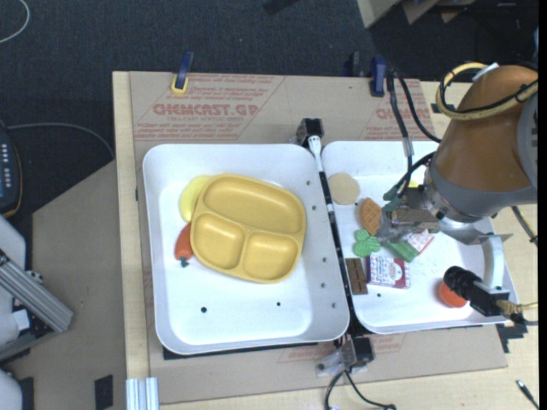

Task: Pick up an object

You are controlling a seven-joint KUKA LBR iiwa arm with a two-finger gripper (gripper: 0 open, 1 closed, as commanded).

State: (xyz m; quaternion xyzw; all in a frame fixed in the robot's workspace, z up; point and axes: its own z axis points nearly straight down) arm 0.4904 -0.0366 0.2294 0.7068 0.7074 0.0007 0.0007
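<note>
1. Surface and surroundings. We see a brown bench board (231, 101) with red printed lettering, standing on a dark floor (128, 15). A yellow-and-blue clamp (181, 77) and a blue clamp (376, 73) sit on the board's far edge. Two white bins stand side by side on the board, with their inner walls touching.

2. Left bin (239, 319). It holds a yellow divided tray (248, 227) with three compartments. A yellow flat piece (189, 196) shows from under the tray's upper left edge. An orange-red piece (184, 244) lies against the tray's left side.

3. Right bin (402, 313). We find a beige disc (344, 188) near the upper left corner and a brown piece (369, 216) just below it. Below these lie a green piece (367, 246) and a red-and-white packet (388, 272). A dark brown bar (355, 277) lies along the left wall, touching the packet. An orange ball (448, 291) rests near the lower right.

4. End effector. The grey and orange arm (487, 135) reaches in from the right. The gripper (408, 219) is over the middle of the right bin. We cannot tell whether it is open or closed, and we see nothing held in it.

5. Relation to the objects. The brown piece is just left of the gripper. The green piece and the packet are just below and left of it. The disc is farther up and to the left, and the ball is well apart toward the lower right.
</note>
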